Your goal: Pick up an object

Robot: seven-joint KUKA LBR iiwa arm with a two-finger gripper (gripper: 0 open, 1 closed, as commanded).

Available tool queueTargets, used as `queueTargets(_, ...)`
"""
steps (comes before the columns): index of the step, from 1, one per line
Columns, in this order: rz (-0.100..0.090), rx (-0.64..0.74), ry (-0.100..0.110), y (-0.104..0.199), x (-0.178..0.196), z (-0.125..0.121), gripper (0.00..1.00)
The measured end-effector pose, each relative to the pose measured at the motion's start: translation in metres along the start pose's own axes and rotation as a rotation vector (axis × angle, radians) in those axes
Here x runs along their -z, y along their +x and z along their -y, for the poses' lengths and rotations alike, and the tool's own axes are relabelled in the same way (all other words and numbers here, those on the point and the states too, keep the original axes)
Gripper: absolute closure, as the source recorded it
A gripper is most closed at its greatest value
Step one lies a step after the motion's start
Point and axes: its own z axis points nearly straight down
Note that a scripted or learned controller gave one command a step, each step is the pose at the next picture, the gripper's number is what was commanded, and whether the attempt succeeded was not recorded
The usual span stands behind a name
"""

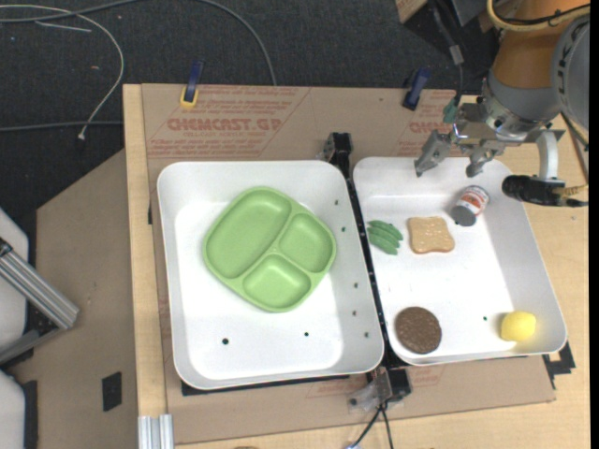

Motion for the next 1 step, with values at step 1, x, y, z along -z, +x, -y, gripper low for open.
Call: queueTargets(1,0.002,0.003,-0.015,0.0005,0.0095,-0.0029,0.0)
